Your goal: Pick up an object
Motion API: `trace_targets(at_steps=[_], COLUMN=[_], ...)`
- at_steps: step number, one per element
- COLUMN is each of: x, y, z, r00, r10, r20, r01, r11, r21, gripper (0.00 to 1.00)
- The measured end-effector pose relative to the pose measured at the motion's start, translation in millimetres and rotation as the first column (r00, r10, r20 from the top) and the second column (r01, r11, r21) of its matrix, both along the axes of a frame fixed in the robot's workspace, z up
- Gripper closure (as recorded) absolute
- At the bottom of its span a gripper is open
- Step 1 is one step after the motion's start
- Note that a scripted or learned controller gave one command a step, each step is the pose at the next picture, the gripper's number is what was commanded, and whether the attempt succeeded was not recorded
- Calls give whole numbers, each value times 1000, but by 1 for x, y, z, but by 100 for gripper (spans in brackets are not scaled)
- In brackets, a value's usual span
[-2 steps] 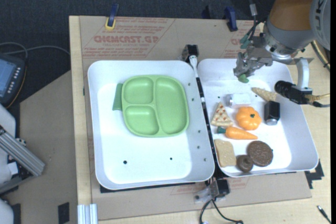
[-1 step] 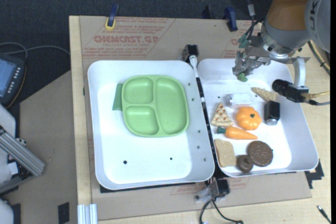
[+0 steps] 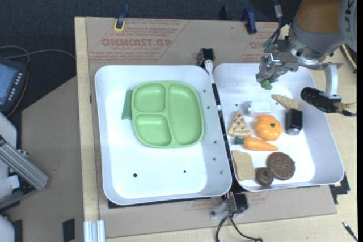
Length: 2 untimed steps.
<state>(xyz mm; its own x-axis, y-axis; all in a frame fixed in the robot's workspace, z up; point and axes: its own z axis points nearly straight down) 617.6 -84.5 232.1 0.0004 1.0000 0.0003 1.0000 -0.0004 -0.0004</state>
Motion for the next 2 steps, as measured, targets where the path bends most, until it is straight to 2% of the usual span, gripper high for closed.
trace_targets(at_steps=[1,2], x=[-4,5], y=[6,1], z=[-3,-17], r00=[1000,1000], r10=[1,0], r20=[-2,-2], r01=[-1,0], r11=[1000,1000], r21=[0,-1], gripper=[100,100])
